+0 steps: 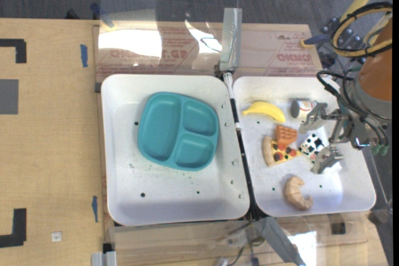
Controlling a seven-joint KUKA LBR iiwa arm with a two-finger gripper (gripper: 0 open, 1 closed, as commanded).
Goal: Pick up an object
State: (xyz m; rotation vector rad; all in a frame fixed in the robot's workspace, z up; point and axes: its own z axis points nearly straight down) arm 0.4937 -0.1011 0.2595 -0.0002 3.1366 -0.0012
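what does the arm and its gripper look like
The arm's visible end is an orange band at the frame's right, with looping black cables and a yellow one beside it. The gripper is bare grey metal, with slim fingers on an open linkage frame.

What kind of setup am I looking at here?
Likely a robotics lab pick-and-place bench: two white bins on a cardboard-covered table, toy food such as a banana and croissant, and a teal divided plate.
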